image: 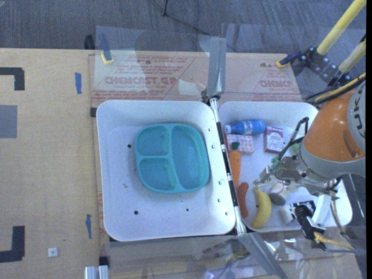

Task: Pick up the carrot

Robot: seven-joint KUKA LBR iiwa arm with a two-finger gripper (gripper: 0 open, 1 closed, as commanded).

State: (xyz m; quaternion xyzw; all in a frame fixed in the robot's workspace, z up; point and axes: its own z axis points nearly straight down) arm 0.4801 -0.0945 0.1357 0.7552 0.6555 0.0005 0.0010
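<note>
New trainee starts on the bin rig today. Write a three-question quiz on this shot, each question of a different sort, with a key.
1. True or false: the carrot lies in the right bin, close to the wall it shares with the left bin.
2. Which thing sits in the left bin?
A. the banana
B. the teal divided plate
C. the blue bottle
3. Fill in: the arm's orange band is above the ____ bin.

Key
1. True.
2. B.
3. Right; the gripper is down among the things there, to the right of the carrot and not on it.
</note>
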